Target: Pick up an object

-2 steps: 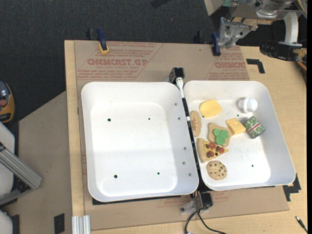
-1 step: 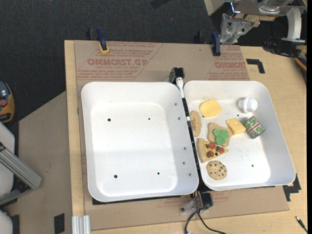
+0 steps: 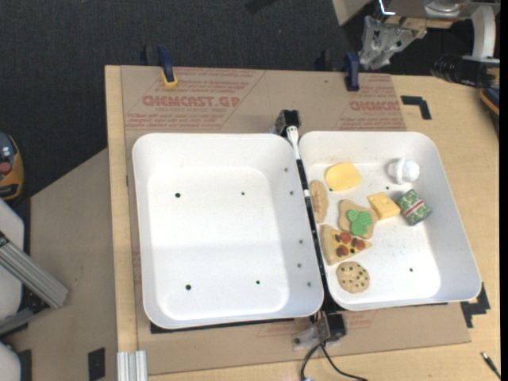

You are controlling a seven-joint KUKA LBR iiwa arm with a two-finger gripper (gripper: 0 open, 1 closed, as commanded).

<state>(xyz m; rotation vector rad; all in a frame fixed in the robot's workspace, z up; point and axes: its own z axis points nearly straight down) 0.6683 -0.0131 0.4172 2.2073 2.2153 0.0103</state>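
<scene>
The right bin [image 3: 444, 244] holds several toy food items: a yellow round piece [image 3: 343, 176], a yellow cheese block [image 3: 383, 205], a green and red can [image 3: 413, 206], a white object [image 3: 403, 170], a broccoli piece [image 3: 359, 221], a pizza slice [image 3: 341, 243], a chocolate-chip cookie [image 3: 352, 276] and a tan bread piece [image 3: 318, 199]. My gripper [image 3: 379, 48] hangs high above the bench's far edge, beyond the right bin, with nothing visible between its fingers.
The left bin [image 3: 159, 236] sits beside the right one, the two sharing a middle rim. Blue clamps [image 3: 166, 66] [image 3: 352, 70] hold the cardboard base at the far edge. Aluminium framing stands at the lower left.
</scene>
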